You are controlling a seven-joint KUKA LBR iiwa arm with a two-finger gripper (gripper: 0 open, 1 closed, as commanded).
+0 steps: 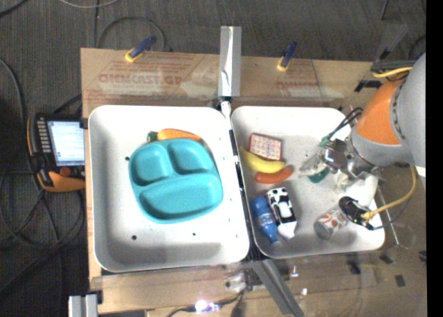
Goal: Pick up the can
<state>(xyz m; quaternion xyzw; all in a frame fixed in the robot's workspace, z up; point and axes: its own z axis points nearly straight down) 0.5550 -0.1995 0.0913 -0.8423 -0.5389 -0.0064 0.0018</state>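
Note:
The can, silvery with red marks, lies on its side in the right bin, near that bin's front right corner. My gripper hangs over the right side of this bin, above and behind the can and apart from it. A small teal thing lies just beneath the gripper's tip. Nothing shows as held.
Also in the right bin are a patterned red card, a banana, a red sausage shape, a black-and-white toy and a blue bottle. The left bin holds a teal divided plate with an orange thing behind it.

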